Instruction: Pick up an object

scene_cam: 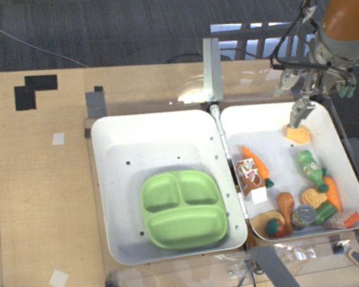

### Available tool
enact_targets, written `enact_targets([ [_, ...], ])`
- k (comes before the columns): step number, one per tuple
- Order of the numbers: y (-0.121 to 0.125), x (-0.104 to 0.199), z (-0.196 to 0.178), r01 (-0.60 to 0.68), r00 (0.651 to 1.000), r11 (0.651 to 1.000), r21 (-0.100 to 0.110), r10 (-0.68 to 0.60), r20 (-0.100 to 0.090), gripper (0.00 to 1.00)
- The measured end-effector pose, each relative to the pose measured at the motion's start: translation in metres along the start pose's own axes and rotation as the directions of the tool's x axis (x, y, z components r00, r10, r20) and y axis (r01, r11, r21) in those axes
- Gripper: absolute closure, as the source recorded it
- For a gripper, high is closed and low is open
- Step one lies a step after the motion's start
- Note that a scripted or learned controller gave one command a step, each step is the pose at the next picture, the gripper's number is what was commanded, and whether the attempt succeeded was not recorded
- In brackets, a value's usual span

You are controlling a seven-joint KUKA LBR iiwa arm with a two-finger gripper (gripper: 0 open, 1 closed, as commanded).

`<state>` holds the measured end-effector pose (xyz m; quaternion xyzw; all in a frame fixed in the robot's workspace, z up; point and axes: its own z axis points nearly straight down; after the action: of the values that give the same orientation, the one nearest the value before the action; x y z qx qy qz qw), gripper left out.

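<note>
Yellow toy piece (298, 135), waffle-like, lies on the floor of the right bin (260, 120) at its far right corner, apart from the pile of toy food heaped along the near wall. Gripper (300, 113) hangs directly over it, fingertips reaching down to its far edge; whether the jaws stand open or closed cannot be told from this slant. No object sits clearly between the fingers, and the piece looks to be resting on the bin, so the pick is judged not yet made. Left bin (112, 140) carries a green divided plate (184, 208). Remaining: secure a grip, then lift clear.
</note>
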<state>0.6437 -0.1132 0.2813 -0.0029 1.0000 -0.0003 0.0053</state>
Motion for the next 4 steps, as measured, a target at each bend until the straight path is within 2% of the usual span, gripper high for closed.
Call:
enact_targets([
  [1, 0.001, 0.081, 0.136, 0.168, 0.986, 0.986, -0.004, -0.168, -0.009, 0.00],
  [2, 0.019, 0.104, 0.178, 0.245, 0.969, 0.969, 0.024, -0.245, 0.035, 0.00],
  [3, 0.012, 0.103, 0.164, 0.724, 0.690, 0.690, 0.014, -0.724, -0.002, 0.00],
  [4, -0.048, 0.105, 0.152, 0.869, 0.496, 0.496, -0.002, -0.869, -0.001, 0.00],
])
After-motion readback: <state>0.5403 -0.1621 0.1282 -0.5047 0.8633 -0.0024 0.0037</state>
